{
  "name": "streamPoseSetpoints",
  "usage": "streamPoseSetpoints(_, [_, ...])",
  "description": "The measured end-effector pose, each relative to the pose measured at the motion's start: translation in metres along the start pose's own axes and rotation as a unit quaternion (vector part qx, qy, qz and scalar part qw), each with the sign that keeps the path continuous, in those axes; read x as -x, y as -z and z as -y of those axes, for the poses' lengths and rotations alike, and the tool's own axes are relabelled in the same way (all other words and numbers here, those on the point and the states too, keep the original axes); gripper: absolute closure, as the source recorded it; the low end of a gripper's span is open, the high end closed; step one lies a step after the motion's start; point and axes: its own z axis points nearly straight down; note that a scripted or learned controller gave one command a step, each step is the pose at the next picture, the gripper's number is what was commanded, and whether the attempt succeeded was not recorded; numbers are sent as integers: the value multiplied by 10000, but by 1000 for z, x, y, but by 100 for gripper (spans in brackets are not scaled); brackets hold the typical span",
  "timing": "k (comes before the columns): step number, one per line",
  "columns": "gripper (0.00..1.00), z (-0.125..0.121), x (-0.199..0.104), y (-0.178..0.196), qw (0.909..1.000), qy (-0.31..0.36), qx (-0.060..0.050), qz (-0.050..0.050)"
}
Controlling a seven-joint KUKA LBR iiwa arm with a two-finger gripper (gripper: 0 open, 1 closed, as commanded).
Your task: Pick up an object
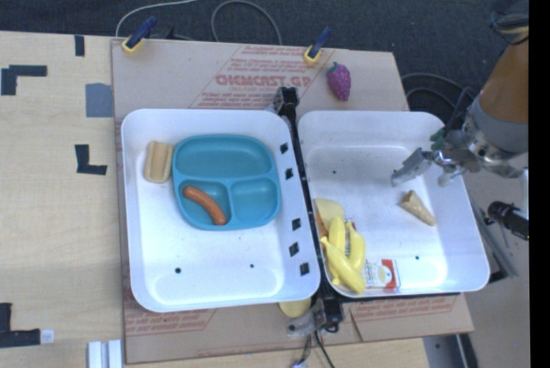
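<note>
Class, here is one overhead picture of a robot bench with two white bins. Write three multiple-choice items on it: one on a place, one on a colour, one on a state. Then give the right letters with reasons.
1. Where does the sausage lie?
A. On the blue plate in the left bin
B. In the right bin
C. On the cardboard

2. What colour are the grapes on the cardboard behind the bins?
A. Green
B. Purple
C. Orange

3. What is the gripper holding?
A. The bananas
B. The cone
C. Nothing

Answers: 1 A, it rests in a plate compartment. 2 B, they show purple. 3 C, its open fingers hover above the right bin with nothing between them.
</note>
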Motion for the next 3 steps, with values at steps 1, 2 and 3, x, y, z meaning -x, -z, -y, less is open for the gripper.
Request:
streamPoseSetpoints(1, [0,-16,40,-103,10000,-10,-35,0])
streamPoseSetpoints(2, [0,-26,-2,-127,10000,10,18,28])
streamPoseSetpoints(3, [0,-48,40,-47,10000,-4,46,26])
